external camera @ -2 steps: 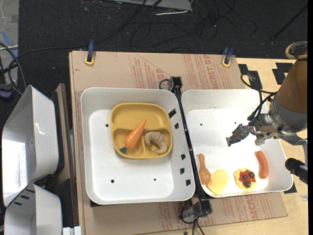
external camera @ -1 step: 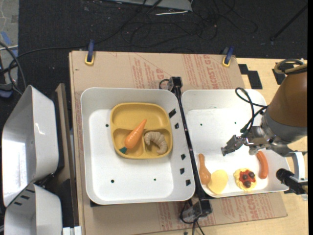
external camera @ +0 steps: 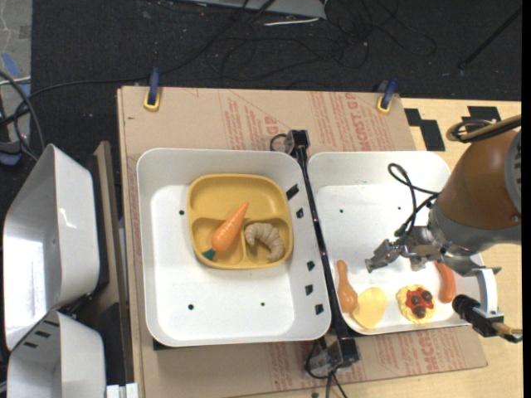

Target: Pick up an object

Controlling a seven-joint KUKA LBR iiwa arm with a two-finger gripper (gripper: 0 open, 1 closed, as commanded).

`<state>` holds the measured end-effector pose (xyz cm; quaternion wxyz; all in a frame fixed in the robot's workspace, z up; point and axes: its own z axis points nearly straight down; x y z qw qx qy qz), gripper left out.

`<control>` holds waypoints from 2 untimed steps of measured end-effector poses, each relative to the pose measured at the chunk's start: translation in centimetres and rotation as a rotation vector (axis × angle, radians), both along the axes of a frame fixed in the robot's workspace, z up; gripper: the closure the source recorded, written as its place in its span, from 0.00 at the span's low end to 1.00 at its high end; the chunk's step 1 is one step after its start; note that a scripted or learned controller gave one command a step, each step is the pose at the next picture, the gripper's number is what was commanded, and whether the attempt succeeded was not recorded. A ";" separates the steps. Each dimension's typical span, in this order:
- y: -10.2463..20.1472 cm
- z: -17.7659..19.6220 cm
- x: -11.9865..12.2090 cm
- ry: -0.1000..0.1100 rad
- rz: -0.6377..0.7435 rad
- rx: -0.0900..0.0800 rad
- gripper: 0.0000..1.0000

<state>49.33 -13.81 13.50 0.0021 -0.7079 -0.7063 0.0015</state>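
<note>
Claw (external camera: 384, 258) low over right bin (external camera: 365, 177), arm (external camera: 485, 193) reaching in from right; fingers dark and small against white floor, cannot tell apart or together, nothing visibly between them. Nearest candidates along right bin's front edge: pale yellow rounded toy food piece (external camera: 371, 305), just beside it an orange spoon-shaped piece (external camera: 344, 288), then a yellow pastry-like toy with red and dark topping (external camera: 416, 302), and an orange-red sausage-like piece (external camera: 446, 282) partly under the wrist. All look like hollow plastic play food: probably light, stiff, smooth, somewhat slippery, not fragile. Pale yellow piece rounded, likely to squirt out of a pinch; best taken across narrowest width. Spoon-shaped piece thin, lying close to bin wall, best pinched across thin neck, awkward near wall. Left bin (external camera: 158, 247) carries yellow divided tray (external camera: 203, 193) with toy carrot (external camera: 230, 227) and curled beige shrimp-like toy (external camera: 267, 239), well apart from claw. Bins on cardboard-covered tabletop (external camera: 249, 110).
</note>
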 end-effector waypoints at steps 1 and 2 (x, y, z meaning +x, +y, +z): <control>0.1 -4.5 -0.1 -0.001 0.001 0.000 0.00; 0.1 -3.3 0.0 -0.004 -0.001 0.000 1.00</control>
